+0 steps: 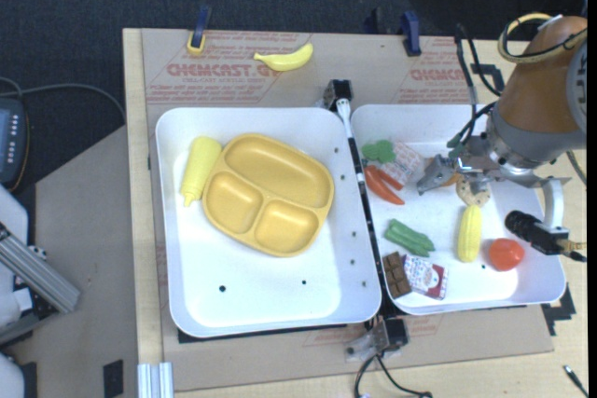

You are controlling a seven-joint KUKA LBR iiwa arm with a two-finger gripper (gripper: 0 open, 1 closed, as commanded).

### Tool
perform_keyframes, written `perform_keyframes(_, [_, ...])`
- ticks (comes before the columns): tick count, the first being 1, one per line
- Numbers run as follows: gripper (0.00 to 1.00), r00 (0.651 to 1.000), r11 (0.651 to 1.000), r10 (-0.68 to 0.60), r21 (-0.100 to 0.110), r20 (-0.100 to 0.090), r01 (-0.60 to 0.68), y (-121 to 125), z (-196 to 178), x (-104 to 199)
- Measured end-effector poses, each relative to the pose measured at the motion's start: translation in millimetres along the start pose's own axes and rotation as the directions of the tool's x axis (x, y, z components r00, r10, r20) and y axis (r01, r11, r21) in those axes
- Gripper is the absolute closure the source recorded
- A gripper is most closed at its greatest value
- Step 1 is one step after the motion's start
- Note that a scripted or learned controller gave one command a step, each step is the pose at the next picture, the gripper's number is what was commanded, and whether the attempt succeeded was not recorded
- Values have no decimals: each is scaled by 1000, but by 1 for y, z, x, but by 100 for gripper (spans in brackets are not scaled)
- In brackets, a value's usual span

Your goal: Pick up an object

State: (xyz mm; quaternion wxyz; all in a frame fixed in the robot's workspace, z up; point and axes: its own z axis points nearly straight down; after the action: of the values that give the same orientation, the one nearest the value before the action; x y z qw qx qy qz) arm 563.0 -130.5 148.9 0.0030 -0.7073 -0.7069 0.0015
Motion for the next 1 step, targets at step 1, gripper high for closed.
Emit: perform_keyframes(1, [0, 1000, 1000, 0, 2, -1, 0, -7, 62, 2])
